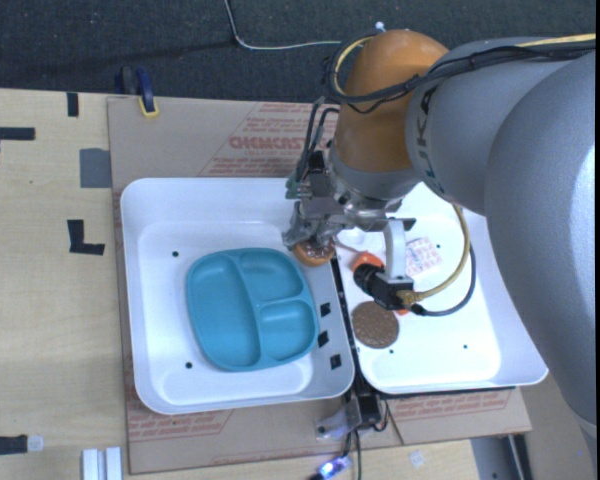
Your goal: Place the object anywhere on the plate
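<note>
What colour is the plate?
Light blue plate, seen in the camera view.

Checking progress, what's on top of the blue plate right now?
The blue plate shows bare compartments. The gripper sits beside its upper right corner, near a small brown object; contact is hidden.

I see the gripper (312, 236) over the left bin's (150, 268) right edge, an orange-brown object (314, 253) beneath it. The blue plate (248, 306) lies left. A brown disc (376, 325) sits in the right bin (480, 358).

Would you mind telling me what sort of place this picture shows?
Probably a robotics lab test bench: a KUKA arm reaches over two white bins, which sit on taped-down cardboard, and a blue divided plate lies in the left one.
</note>
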